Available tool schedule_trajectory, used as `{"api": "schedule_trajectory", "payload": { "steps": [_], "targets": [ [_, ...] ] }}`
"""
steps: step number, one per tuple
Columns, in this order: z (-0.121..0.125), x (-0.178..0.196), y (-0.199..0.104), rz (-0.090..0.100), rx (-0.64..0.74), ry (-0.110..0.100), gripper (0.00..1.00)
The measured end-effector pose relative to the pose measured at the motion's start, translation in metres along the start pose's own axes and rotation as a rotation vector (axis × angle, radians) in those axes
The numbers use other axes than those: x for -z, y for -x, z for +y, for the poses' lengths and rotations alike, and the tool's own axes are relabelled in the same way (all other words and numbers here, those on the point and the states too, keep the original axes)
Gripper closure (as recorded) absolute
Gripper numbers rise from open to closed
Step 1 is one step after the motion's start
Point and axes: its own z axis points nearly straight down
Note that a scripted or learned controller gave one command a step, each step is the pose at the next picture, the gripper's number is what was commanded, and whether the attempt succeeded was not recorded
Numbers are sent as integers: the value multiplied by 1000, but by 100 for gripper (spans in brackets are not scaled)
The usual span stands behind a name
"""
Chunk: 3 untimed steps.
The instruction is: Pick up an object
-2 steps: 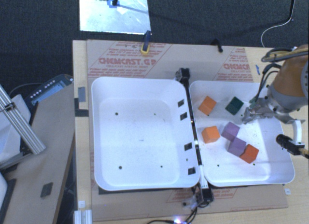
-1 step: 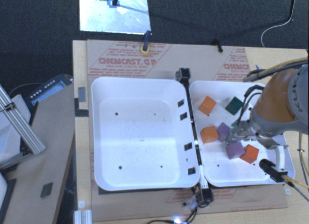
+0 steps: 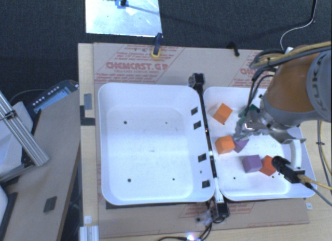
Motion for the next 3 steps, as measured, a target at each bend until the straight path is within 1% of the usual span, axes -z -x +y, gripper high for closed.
{"api": "schedule_trajectory", "payload": {
  "steps": [1, 2, 3],
  "targets": [
    [-2, -6, 5, -2, -10, -8, 0],
    [-3, -67, 30, -3, -13, -13, 0],
    [10, -85, 70, -10, -8, 16, 0]
  ]
}}
